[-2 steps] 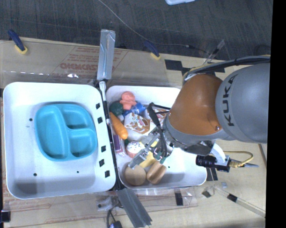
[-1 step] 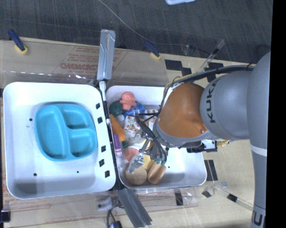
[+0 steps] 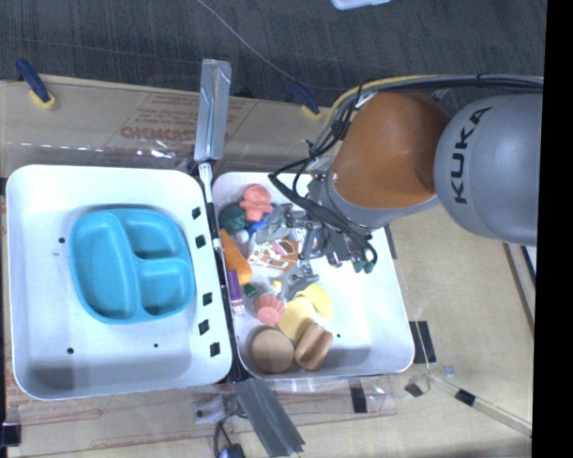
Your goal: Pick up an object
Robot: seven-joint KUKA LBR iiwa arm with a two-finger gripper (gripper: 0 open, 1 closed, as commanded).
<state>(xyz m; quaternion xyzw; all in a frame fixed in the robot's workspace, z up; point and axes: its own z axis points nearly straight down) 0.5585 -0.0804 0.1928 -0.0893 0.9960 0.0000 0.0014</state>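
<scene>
Nearest in the right bin (image 3: 396, 321) lie two brown loaf-shaped pieces (image 3: 292, 347), with yellow blocks (image 3: 307, 304) just beyond. My gripper (image 3: 300, 247) hangs low over the mid-bin clutter, positioned for a pick. Jaw opening and any hold: cannot tell. Farthest, a pink toy (image 3: 257, 200) sits by the wall.

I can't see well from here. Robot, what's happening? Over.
Gripper low in right bin, fingers unclear. Nothing seen held. Toy food crowds beneath. Blue tray sits in left bin.
</scene>
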